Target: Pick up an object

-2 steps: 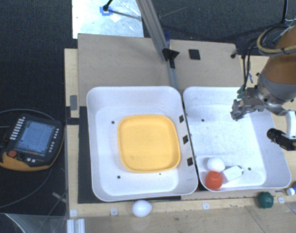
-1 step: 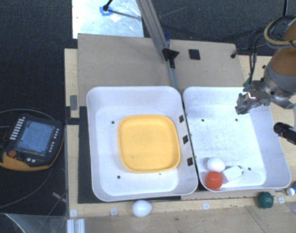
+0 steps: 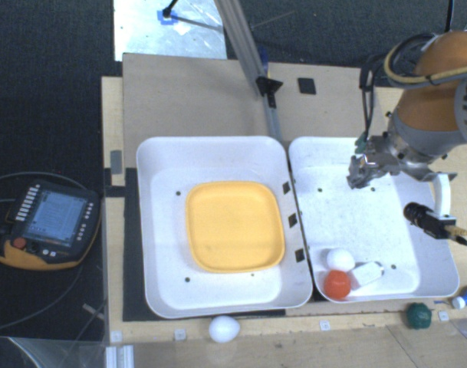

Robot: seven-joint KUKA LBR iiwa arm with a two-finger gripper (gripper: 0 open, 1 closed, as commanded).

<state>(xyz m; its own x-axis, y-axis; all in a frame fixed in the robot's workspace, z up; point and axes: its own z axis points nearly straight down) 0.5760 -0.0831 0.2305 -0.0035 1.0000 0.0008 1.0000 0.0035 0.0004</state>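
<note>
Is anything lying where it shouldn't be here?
Yes: a white egg-shaped ball and a dark green ball lie on the bench outside the white bins, below their near edges, as if spilled out.

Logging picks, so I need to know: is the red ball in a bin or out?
In. The red ball lies inside the right bin, in its near corner beside a white ball.

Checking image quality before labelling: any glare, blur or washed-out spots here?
Camera view: bright glare on the floor patch at the top; white bins nearly washed out; gripper looks soft and small; yellow plate evenly lit.
</note>
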